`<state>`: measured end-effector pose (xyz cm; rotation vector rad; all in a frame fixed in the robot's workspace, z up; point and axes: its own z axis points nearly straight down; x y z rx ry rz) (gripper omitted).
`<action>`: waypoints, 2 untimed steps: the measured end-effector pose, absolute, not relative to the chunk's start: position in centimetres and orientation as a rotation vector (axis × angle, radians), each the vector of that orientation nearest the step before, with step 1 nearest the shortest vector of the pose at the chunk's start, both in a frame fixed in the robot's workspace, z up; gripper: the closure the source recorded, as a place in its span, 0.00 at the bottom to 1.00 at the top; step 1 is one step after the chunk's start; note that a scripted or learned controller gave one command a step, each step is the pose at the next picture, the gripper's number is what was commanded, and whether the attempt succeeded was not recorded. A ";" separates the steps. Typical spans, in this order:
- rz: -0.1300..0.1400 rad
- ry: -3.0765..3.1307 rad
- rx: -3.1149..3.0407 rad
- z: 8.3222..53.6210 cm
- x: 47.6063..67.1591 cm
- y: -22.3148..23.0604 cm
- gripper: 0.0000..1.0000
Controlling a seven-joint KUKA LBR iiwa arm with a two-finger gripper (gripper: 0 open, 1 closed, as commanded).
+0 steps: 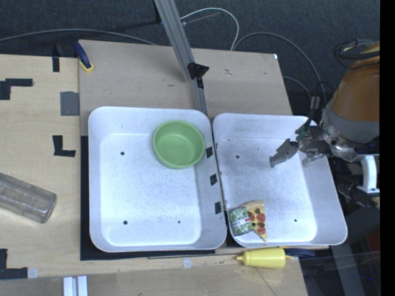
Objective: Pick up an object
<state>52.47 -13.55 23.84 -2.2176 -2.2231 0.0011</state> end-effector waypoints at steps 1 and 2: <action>0.001 -2.223 -2.218 23.8 52.5 -13.6 0.00; 0.008 -2.218 -2.216 17.8 52.4 -14.3 0.00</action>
